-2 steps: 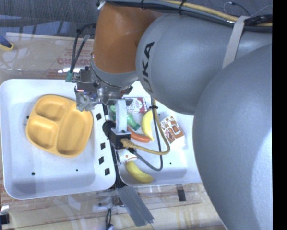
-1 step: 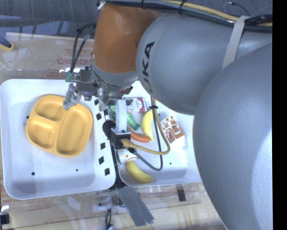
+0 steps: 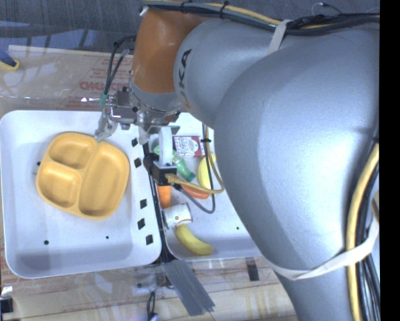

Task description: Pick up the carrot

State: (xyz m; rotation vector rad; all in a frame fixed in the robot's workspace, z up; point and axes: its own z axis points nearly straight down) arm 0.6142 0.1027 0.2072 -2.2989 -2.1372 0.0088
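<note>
Carrot [image 3: 194, 192] in bin [image 3: 237, 241], apparently just beside jaws

Along the top of the view we see a dark grey floor [image 3: 59, 5] with a fine ribbed weave, like carpet or matting. Below it we find the bench [image 3: 46, 69], brownish and pale, its top covered by a clear glossy sheet through which faded reddish lettering [image 3: 96, 85] shows. Light falls evenly from above, and we notice pale streaks of glare [image 3: 39, 97] on that sheet. At the left edge we make out a small blue and yellow object [image 3: 6, 60], too cropped to name. Along the bottom, the bench looks like shiny wood [image 3: 86, 293], and a flat grey metal bracket [image 3: 186, 287] lies there at a slant.
</note>
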